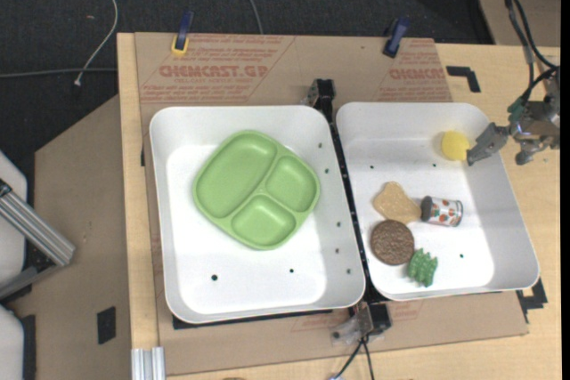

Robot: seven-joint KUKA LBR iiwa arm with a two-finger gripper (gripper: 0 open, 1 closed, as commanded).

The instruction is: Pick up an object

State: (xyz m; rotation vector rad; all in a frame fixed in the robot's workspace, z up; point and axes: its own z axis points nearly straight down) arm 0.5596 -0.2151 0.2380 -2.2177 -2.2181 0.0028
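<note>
Dark carpet with loose cables surrounds a cardboard-topped bench carrying two shallow white bins side by side. At the far right edge the gripper hangs over the outer rim of the right bin; one finger shows as a grey blade slanting down toward the yellow ball, and nothing sits between the fingers. Whether they are spread or closed I cannot tell at this angle.

Just beside that fingertip, toward the bin's middle, lies the yellow ball, the nearest candidate for the pick. Further from the jaws, toward the front, are a tan biscuit, a small can on its side, a brown cookie and a green toy. Well beyond, in the left bin, rests a green divided plate.

The likely trouble: the ball is round and close to the bin wall, so a descent slightly off-centre could nudge it rolling away, or a finger could catch the rim.
</note>
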